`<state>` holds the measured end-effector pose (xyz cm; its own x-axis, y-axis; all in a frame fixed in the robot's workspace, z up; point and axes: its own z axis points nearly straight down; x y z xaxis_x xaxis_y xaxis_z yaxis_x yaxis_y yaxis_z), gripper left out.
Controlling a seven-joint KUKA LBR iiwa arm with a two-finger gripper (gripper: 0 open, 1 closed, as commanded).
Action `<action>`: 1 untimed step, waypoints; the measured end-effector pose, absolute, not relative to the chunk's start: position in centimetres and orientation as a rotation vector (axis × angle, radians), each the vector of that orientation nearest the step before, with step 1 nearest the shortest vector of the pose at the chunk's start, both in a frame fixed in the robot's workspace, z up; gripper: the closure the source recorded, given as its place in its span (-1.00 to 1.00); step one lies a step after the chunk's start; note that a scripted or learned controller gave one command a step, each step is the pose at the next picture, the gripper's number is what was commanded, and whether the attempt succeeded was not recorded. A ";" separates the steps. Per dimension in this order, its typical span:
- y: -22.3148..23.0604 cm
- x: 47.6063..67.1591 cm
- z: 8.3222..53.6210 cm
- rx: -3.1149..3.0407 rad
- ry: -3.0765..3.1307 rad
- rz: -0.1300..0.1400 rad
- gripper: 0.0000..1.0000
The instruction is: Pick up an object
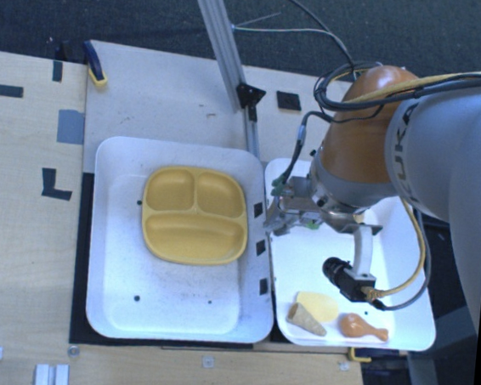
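Note:
My gripper (286,211) hangs under the grey and orange wrist, low over the left edge of the right bin (414,248), close to the wall between the two bins. At the front of that bin lie a pale yellow cheese-like wedge (312,311) and, beside it on the right, an orange-brown toy drumstick (363,328). Both sit well in front of the gripper and apart from it. A yellow divided plate (194,215) rests in the back half of the left bin (118,303).
A black cable fitting (347,279) with a yellow cable hangs from the arm just above the wedge. A slanted metal pole (226,49) rises behind the bins. The arm's bulk covers the back of the right bin.

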<state>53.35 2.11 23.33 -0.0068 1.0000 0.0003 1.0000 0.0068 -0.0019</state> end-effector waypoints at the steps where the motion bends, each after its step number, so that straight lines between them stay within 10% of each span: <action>1: 7.7 53.7 22.5 -2.213 -2.228 0.003 1.00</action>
